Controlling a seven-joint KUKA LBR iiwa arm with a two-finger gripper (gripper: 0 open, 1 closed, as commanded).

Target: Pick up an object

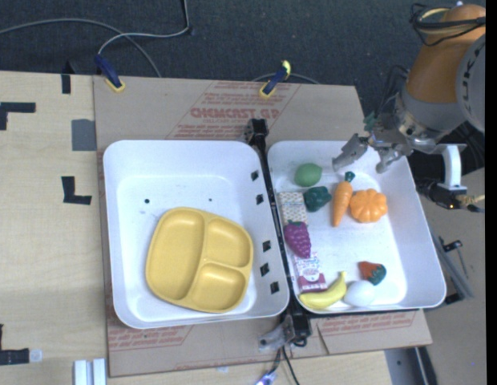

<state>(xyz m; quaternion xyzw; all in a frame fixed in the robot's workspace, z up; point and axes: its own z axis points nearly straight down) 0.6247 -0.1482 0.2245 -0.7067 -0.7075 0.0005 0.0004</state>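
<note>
**Toy food in the right bin, gripper spread above it**

Toy food lies in the right bin; no piece is lifted. Going left to right: the left bin bears a yellow divided plate, lying flat toward its near side. Across the divider, along the right bin's left wall, lie a patterned packet, purple grapes and a pink carton in a row, with a banana at the near end. A white egg lies touching the banana's right end. Toward the far side sit a green ball and, just below it, a dark green piece. Beside them the carrot lies with its leafy end toward the far wall, and an orange pumpkin lies just beside it. A red and dark green piece lies near the egg.

The gripper hovers over the bin's far right part, above the carrot's top, fingers spread and nothing between them.
</note>
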